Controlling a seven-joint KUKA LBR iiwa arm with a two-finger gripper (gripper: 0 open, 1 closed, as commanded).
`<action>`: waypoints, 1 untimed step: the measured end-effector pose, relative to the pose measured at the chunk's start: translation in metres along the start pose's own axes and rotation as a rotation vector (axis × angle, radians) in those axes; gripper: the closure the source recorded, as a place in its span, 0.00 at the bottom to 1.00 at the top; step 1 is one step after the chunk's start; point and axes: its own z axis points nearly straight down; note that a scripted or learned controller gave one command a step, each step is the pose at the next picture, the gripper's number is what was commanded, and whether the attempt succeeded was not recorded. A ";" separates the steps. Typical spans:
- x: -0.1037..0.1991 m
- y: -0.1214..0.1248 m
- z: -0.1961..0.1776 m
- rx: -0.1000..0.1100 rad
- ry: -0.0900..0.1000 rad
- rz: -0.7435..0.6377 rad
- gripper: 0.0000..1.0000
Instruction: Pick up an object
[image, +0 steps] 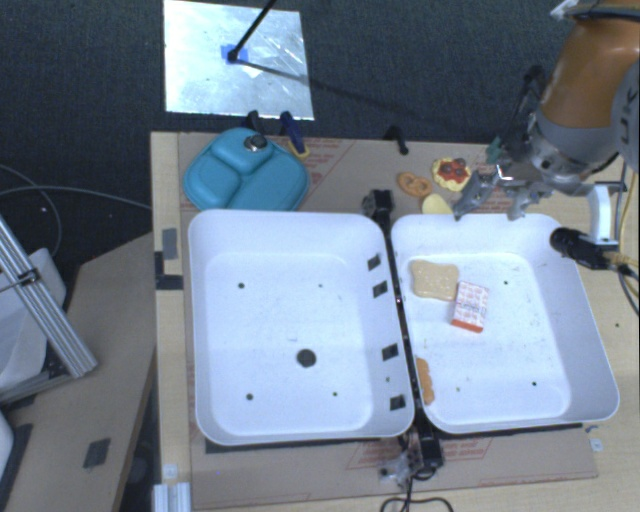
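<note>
In the right bin (560, 330) lie a tan slice of bread (435, 280) and, touching its right side, a small red-and-white packet (470, 306). An orange piece (425, 380) rests against that bin's left wall. A small dark disc (306, 358) sits in the left bin (250, 300). My gripper (494, 206) hangs over the back rim of the right bin, above and behind the bread. Its two fingers stand spread apart with nothing between them.
Behind the bins on the bench are a blue compartment tray (245, 172), a yellow piece (436, 205), an orange cookie-like piece (413, 183) and a red-topped toy food (452, 172). A shiny metal sheet (235, 60) lies further back.
</note>
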 end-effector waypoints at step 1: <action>-0.064 -0.009 0.081 0.007 -0.001 0.008 0.00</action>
